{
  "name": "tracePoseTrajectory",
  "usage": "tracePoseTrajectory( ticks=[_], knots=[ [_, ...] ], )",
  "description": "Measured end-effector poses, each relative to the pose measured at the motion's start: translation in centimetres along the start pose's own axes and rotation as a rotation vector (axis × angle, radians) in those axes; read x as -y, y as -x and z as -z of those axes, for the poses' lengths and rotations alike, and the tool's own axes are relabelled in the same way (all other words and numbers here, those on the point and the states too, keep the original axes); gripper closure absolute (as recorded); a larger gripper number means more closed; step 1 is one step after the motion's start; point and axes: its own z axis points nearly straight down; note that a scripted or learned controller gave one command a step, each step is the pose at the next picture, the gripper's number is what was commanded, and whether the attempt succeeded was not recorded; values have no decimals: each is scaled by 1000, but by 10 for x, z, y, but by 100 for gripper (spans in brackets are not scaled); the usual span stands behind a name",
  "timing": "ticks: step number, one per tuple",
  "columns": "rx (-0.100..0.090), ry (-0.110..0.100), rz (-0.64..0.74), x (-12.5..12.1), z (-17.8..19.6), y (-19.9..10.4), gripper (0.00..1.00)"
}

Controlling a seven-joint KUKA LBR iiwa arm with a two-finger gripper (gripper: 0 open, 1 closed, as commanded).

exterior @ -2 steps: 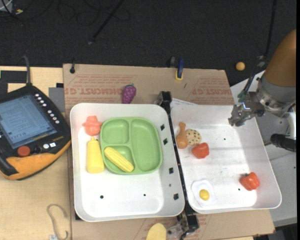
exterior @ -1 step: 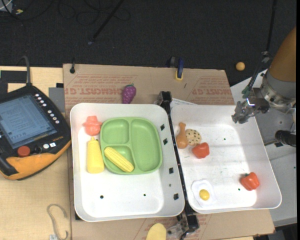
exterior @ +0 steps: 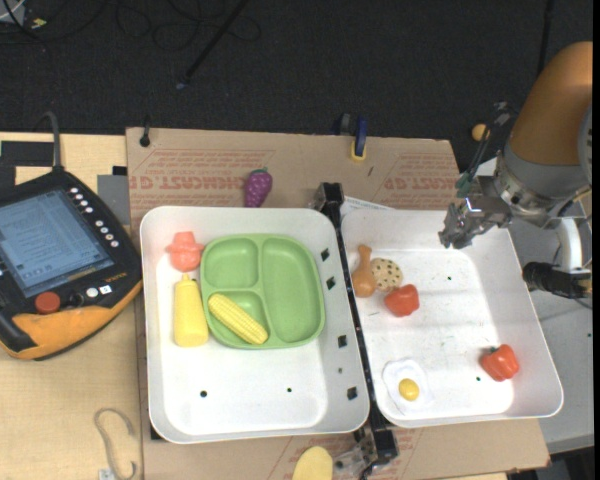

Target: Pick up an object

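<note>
Approach step, nothing grasped. Gripper [exterior: 463,226] hovers over the right bin's [exterior: 536,313] far edge; jaw state cannot be told. Nearest candidate, a red pepper [exterior: 402,300], lies mid-bin beside a drumstick [exterior: 364,271]. Next: align above one, descend.

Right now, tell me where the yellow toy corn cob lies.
The yellow toy corn cob lies in the green divided plate, in its lower-left compartment, inside the left white bin, just right of the yellow bottle.
</note>
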Motion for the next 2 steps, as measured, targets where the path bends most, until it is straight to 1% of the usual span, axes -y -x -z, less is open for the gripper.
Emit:
tracePoseTrajectory(
  ticks=[1, 2],
  knots=[
    [0, -2, -1, 9, -5, -45, 100],
    [0, -1, 0, 5, -12, -92, 100]
  ],
)
